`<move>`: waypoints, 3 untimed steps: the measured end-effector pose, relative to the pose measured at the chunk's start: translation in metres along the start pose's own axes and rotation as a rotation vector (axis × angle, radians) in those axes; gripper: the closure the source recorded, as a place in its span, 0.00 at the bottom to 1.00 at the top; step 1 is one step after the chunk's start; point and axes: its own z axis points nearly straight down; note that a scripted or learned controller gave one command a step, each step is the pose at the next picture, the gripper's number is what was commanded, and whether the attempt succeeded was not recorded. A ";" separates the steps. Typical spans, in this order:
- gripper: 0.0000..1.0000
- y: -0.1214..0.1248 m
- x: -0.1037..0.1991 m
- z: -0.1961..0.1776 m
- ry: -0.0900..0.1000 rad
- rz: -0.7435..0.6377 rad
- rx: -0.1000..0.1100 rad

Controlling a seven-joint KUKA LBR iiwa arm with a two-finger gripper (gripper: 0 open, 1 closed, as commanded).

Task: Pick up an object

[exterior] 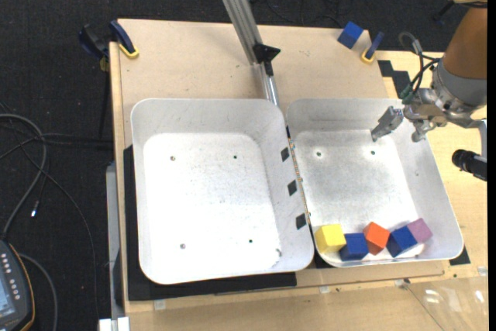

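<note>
End effector (401, 125) spread above right bin's far edge (349, 101); blocks (375, 237) crowd near edge

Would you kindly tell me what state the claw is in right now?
Claw: open, holding nothing, above the right bin's far right corner, away from the blocks.

Two bins sit side by side on the desk (194, 66). Five blocks (375, 238) lie in a row along the near edge of the right bin (353, 167); the left bin (209, 182) adjoins it. The hand (401, 126) hangs over the right bin's far right corner.
</note>
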 end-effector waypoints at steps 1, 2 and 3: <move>0.00 0.007 0.045 0.088 0.004 -0.002 0.006; 0.00 -0.013 0.023 0.025 -0.002 0.006 -0.006; 0.00 -0.029 0.006 0.016 0.000 0.006 -0.001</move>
